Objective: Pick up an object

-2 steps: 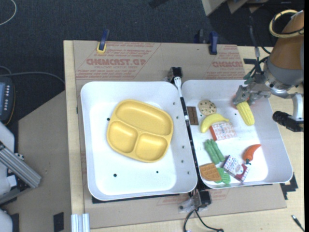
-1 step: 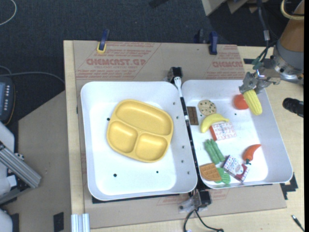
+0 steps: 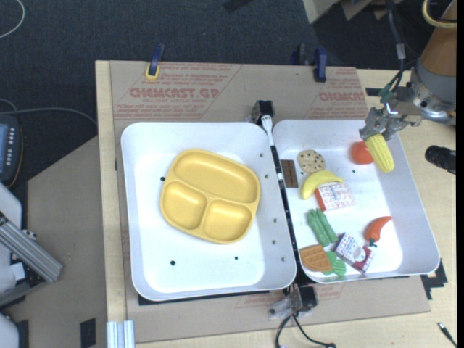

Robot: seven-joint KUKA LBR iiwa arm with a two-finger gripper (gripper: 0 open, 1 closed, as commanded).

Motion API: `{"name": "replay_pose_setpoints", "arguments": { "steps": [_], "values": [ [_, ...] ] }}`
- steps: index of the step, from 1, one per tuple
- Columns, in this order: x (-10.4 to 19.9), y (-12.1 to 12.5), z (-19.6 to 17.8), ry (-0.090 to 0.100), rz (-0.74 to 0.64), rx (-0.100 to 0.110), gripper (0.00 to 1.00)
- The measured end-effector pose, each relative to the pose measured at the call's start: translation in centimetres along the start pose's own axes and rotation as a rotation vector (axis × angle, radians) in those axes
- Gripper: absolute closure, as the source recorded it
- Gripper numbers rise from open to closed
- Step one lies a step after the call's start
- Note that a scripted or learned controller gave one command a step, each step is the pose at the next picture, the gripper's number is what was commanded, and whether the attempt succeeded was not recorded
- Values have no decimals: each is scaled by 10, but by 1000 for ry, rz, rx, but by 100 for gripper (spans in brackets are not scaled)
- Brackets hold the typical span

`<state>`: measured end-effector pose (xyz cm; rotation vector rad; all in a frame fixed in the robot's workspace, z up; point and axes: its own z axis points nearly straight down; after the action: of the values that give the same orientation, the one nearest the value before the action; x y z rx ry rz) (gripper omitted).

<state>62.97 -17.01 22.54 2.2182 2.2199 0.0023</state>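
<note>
My gripper [image 3: 378,130] is over the far right corner of the right bin [image 3: 417,216]. Its fingers are shut on the top end of a yellow corn cob [image 3: 382,154], which hangs tilted below them. Just left of the corn, a red tomato [image 3: 360,153] lies on the bin floor. Also in this bin are a cookie [image 3: 310,159], a banana [image 3: 320,182], a red-and-white box [image 3: 335,196], green beans [image 3: 321,225], a red pepper [image 3: 377,228], a small printed packet [image 3: 352,251] and an orange waffle-like piece [image 3: 315,257].
The left bin [image 3: 141,216] holds a yellow divided plate [image 3: 209,196]. A brown bar [image 3: 288,173] lies by the rim between the bins. Clamps [image 3: 152,64] [image 3: 320,62] stand at the bench's far edge. Bare floor shows in the right bin's far left corner.
</note>
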Motion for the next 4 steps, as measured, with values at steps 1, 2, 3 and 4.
{"name": "replay_pose_setpoints", "arguments": {
  "steps": [1, 2, 3, 4],
  "values": [
    [44, -5, -2, 3, -4, 5, 100],
    [102, -9, 8, 5, -5, 6, 100],
    [141, -9, 8, 4, -4, 6, 100],
    [140, -3, -11, 1, 0, -1, 100]
  ]
}}
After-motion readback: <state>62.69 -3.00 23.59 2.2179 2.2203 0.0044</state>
